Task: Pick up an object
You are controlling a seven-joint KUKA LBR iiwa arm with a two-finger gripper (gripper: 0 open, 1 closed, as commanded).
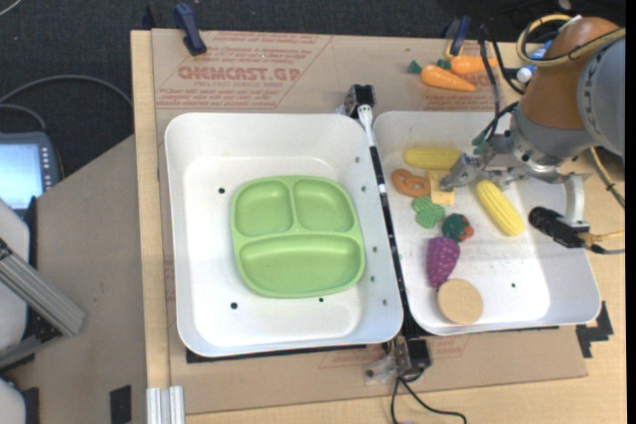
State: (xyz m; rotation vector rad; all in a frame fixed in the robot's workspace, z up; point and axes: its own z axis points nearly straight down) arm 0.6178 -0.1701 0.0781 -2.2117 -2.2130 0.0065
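Note:
The right bin [556, 298] holds several toy foods. A yellow corn piece [431, 157] lies at its back left, and a longer corn cob [500, 208] lies slantwise in the middle. Near them are a brown pretzel-like piece [408, 182], a small yellow block [442, 199], a green broccoli [429, 212], a red and green strawberry [457, 228], purple grapes [442, 259] and a round tan cookie [460, 301]. My gripper [475, 172] hangs low between the two corn pieces, just above the cob's upper end. Nothing can be seen held in it.
The left bin [189, 213] carries a green divided plate [296, 235]. An orange toy carrot [447, 77] lies on the cardboard behind the right bin. A black cable part [558, 226] of the arm hangs over the right bin's right side.

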